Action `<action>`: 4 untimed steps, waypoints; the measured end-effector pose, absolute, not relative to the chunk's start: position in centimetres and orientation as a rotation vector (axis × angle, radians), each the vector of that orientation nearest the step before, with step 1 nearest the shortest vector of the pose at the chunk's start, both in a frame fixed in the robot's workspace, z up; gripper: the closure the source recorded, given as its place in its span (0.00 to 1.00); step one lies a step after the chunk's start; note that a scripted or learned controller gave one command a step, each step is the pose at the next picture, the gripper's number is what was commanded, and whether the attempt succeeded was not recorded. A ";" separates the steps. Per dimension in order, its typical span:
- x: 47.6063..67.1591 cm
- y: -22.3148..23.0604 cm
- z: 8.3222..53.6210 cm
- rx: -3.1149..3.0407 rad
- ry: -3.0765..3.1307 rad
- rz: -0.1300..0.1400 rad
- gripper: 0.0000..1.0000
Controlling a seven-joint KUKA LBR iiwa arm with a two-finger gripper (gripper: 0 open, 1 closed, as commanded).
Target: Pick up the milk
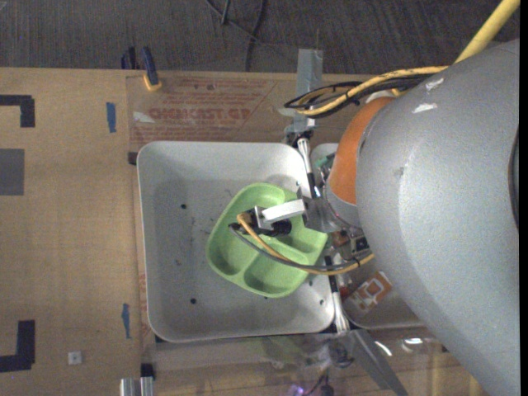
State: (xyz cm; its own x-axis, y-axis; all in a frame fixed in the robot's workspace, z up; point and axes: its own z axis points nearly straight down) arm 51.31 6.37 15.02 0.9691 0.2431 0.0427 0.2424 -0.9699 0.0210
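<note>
A white carton with orange print (375,291), possibly the milk, lies in the right bin (388,318), mostly hidden under my arm. My gripper (316,214) hangs at the wall between the two bins, over the right edge of a green divided plate (247,254). The grey wrist with its orange band (351,159) covers the gripper from above. Nothing is seen held.
The green plate lies tilted in the left bin (177,246), toward its right side. The arm covers most of the right bin; a small green and white thing (327,159) peeks out at its upper left. Brown bench (66,221) lies to the left.
</note>
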 end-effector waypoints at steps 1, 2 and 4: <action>57.0 7.4 12.5 3.106 0.403 -0.085 0.00; 56.5 4.2 20.9 3.033 0.824 -0.004 0.00; 48.0 -5.3 30.9 3.083 0.607 -0.004 0.00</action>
